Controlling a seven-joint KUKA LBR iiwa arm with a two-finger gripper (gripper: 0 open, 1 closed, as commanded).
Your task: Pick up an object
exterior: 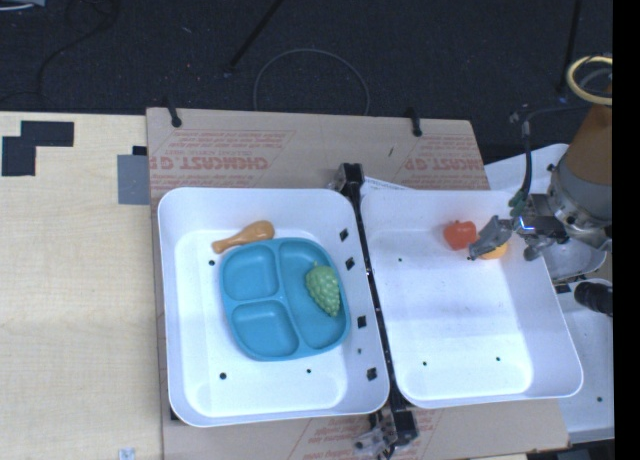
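So in the camera view we've got the gripper [492, 240] down in the right bin [470, 348], near its far right corner, sitting right on a small yellow object [494, 251] with a red object [459, 235] just to its left. Honestly we can't tell if the gripper is open or closed, it's too small and dark at that spot, so we won't claim anything is grabbed.

Our read: we're at the grasp step, reaching down onto the yellow piece. The next move would need to close around it cleanly without nudging the red one, then lift straight up and clear the bin wall.

Orientation of the yellow thing: mostly hidden under the gripper, so no long axis we can call. The red one looks roundish, no obvious direction.

Over in the left bin [190, 348] there's a blue divided tray [262, 326] with a green bunch of grapes [323, 289] in its right compartment, long axis running roughly near-to-far. A tan drumstick [244, 237] lies just beyond the tray, thick end to the right.
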